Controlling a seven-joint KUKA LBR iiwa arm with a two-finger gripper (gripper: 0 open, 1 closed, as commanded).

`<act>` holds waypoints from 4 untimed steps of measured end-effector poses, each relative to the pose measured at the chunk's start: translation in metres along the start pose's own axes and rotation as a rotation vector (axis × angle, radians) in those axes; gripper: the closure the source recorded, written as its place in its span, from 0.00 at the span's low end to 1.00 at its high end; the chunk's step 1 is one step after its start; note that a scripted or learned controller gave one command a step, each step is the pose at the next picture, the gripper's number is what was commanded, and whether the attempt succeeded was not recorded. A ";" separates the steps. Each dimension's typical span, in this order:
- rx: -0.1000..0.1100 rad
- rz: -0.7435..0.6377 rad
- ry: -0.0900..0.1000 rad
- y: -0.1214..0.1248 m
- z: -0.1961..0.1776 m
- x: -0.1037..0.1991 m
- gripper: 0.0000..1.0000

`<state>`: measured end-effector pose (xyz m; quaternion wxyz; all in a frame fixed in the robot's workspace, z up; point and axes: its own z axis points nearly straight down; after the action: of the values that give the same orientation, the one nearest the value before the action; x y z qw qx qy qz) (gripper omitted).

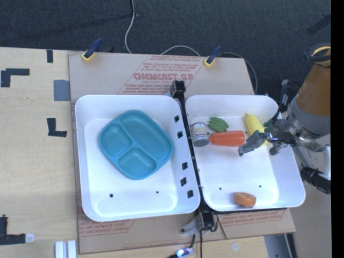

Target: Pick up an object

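The grey two-finger gripper (pixel 259 141) is hovering over the right white bin (pixel 279 195), its fingers looking spread apart with nothing between them. Just beside its tip, a long orange-red plastic carrot (pixel 227 138) is lying, touching a small silver can (pixel 199 134), with a green leafy toy (pixel 217 123) behind and a yellow toy banana (pixel 253 123) near. The carrot is probably being targeted; straddling its narrow width, clear of the can, seems wisest

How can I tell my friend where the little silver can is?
Look in the right white bin, by the black divider between the bins. There the small silver metal can lies beside the long orange carrot, below the green vegetable. It alone is shiny grey.
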<state>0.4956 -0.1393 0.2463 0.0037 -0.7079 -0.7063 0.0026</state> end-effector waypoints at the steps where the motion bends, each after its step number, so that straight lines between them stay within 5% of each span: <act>1: -0.008 -0.003 -0.002 0.002 -0.004 0.000 0.00; 4: -0.008 -0.003 -0.002 -0.002 0.164 0.013 0.00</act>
<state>0.4916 -0.1260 0.0822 0.0002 -0.7070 -0.7073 0.0007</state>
